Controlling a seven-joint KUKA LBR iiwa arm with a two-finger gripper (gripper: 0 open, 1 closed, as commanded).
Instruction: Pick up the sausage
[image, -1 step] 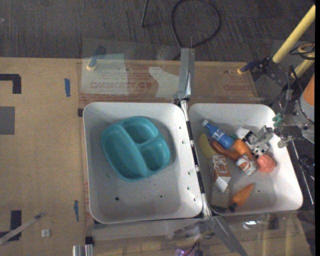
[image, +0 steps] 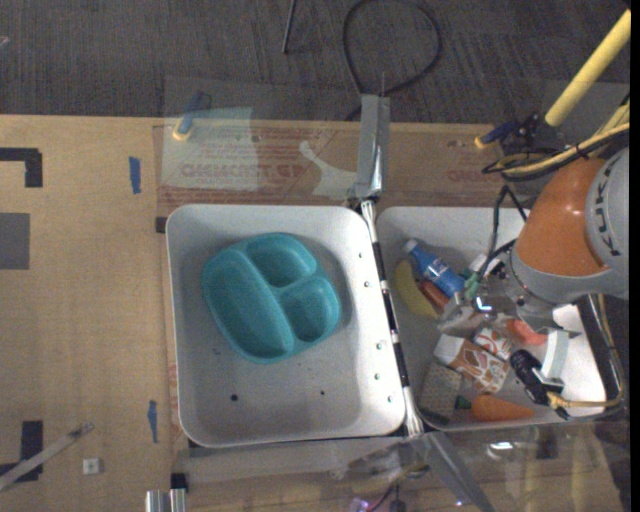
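Right bin (image: 445, 222), 1 of 2 on the desk: sausage (image: 432, 295), reddish-brown, lies at its left side between a yellow banana (image: 410, 288) and a blue bottle (image: 432, 266), its lower end under the gripper (image: 468, 312). Jaws: apart or together cannot be told. Crowding nearby: patterned carton (image: 482, 362), carrot (image: 500, 408), grey pad (image: 438, 385); left bin (image: 260, 400) holds 1 teal divided plate (image: 270, 295).

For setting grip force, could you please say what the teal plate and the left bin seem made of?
Teal plate: likely moulded plastic, smooth with soft sheen on its compartment rims. Left bin: probably plastic too, matte white, rounded corners.
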